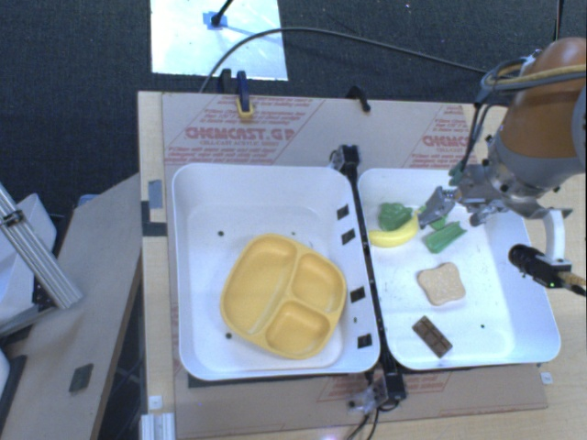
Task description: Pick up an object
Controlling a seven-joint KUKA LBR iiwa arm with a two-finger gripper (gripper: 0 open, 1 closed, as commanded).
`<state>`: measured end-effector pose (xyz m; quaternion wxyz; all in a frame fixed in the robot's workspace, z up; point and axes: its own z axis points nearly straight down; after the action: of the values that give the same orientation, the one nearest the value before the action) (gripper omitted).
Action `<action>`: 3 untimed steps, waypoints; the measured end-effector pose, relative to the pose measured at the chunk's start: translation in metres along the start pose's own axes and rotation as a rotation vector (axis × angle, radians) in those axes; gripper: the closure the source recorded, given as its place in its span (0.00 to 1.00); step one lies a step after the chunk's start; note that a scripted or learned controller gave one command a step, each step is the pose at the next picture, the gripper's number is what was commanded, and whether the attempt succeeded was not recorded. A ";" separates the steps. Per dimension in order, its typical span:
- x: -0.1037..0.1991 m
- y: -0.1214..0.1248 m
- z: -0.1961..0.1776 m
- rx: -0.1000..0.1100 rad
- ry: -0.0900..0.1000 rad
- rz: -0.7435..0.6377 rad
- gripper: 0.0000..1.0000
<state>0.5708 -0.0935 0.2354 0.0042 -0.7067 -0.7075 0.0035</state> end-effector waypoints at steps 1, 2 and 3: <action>0.000 0.002 -0.007 -0.013 -0.001 -0.002 0.00; -0.001 0.003 0.035 -0.009 -0.001 0.000 0.00; 0.005 0.003 0.096 -0.008 0.000 0.000 0.00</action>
<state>0.5727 -0.0889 0.1391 0.0012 -0.7067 -0.7075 0.0006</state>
